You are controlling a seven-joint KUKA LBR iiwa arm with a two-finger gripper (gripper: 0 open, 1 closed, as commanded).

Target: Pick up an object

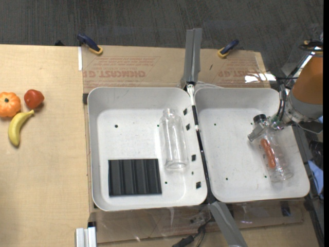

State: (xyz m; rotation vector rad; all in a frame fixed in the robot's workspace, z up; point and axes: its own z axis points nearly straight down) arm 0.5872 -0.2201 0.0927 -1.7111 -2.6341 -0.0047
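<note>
My gripper is low over the right bin, near its right side. Just below and to the right of it lies a clear plastic bottle with an orange-red piece inside, slanting toward the bin's front right corner. The bottle's upper end meets the gripper tip, and I cannot tell whether it is held. In the left bin a second clear bottle lies lengthwise near the right wall. A black ribbed block lies flat at that bin's front.
The arm's orange band hangs over the right bin's right rim. An orange, a red fruit and a banana rest on the wooden bench at far left. Cardboard held by clamps lies behind the bins.
</note>
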